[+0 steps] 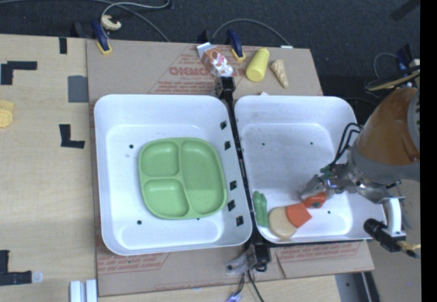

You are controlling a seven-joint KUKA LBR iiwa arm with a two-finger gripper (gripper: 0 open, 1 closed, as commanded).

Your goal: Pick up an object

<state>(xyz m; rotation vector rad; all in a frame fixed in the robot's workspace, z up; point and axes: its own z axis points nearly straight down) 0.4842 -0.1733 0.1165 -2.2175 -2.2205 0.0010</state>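
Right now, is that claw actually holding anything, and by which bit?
It cannot be told. The claw sits low in the right bin, just above an orange piece, too blurred to show a hold.

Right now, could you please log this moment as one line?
gripper: low in right bin | nearest: orange piece | green plate: left bin

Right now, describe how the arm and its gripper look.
The arm is a bulky rounded body, orange-brown across the top and grey below. A thin black cable loops along its left side. The gripper is small, metallic grey and dark, with fine parts too blurred to make out. A white bracket with a black knob sits under the arm.
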